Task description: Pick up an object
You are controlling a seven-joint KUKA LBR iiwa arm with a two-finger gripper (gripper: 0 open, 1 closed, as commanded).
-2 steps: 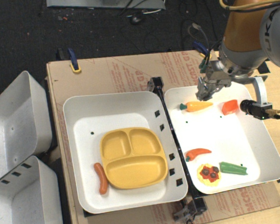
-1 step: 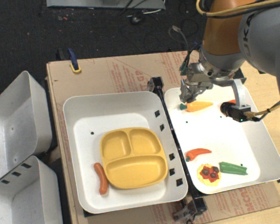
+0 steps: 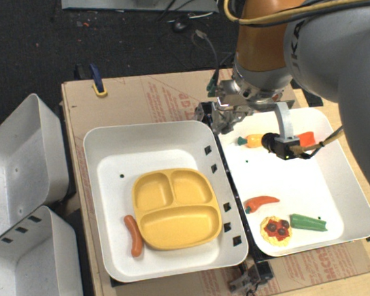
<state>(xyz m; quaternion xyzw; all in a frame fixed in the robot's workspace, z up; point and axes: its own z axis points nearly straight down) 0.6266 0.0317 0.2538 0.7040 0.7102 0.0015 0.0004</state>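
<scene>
Pincer (image 3: pixel 224 115) sits at the far rim between bins, wrist blocks it; can't tell its state. Just right of it: yellow-orange piece (image 3: pixel 255 140), partly hidden. Right bin (image 3: pixel 346 179), nearer camera: red chili (image 3: pixel 261 202), pizza (image 3: pixel 276 230), green pepper (image 3: pixel 308 222). Left bin (image 3: pixel 103 185): yellow tray (image 3: pixel 176 208), sausage (image 3: pixel 134 235). Cardboard (image 3: pixel 140 99) beneath.

We saw the grey arm with its orange band (image 3: pixel 269 10) reaching in from the right, its two-finger gripper (image 3: pixel 224 117) hanging low near the bench's far edge, wrist pointed downward.
</scene>
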